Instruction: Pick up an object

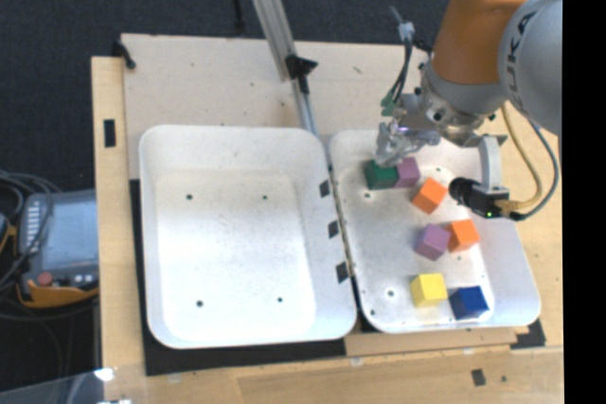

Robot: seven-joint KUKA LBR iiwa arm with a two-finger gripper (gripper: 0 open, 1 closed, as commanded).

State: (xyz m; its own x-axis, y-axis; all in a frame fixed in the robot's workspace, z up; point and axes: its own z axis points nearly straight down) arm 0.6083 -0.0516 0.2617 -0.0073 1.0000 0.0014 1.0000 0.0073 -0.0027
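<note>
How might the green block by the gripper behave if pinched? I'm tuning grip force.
The green block looks like a rigid cube with flat faces, so it should probably slide rather than roll. It seems small, likely light. A purple block sits close beside it and might get nudged.

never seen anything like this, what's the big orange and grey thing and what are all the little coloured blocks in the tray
The big grey and orange thing is a robot arm, photographed by one fixed camera looking down at a slant on a wooden bench; the arm reaches in from the picture's right. At its tip is its hand, a two-finger clamp, low over the far end of the right white bin.

That bin holds small cubes: a green one and a purple one right under the hand, two orange, another purple, a yellow and a blue. The left white bin sits beside it.

Its job is to pick something up. From this angle I cannot tell whether the hand grips anything.
</note>
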